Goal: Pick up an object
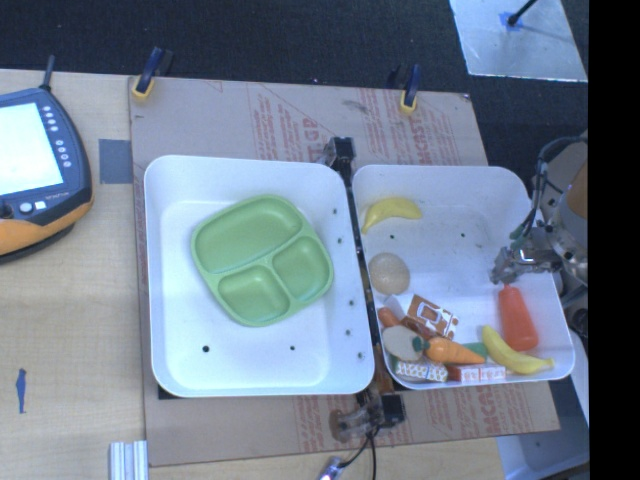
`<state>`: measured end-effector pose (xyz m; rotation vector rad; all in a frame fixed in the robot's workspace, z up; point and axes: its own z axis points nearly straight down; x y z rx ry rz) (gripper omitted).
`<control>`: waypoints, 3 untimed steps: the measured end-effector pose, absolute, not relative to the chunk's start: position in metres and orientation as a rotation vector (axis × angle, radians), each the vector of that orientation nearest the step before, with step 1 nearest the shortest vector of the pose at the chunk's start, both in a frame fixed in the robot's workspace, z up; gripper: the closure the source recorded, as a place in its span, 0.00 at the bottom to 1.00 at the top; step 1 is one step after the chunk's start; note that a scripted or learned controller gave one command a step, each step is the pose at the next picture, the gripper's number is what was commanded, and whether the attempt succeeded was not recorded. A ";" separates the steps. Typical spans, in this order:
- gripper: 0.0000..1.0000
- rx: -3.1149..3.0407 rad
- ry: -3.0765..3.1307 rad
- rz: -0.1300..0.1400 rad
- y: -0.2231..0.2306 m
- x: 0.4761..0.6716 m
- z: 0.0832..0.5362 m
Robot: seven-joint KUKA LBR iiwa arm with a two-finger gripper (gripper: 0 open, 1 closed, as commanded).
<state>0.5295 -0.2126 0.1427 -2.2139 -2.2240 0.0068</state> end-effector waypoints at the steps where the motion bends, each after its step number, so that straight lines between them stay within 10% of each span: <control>1: 0.00 -2.217 -2.225 0.001 -0.197 0.608 0.213; 2: 0.00 -2.214 -2.227 0.004 -0.133 0.656 0.171; 3: 0.00 -2.219 -2.223 0.002 -0.213 0.656 0.184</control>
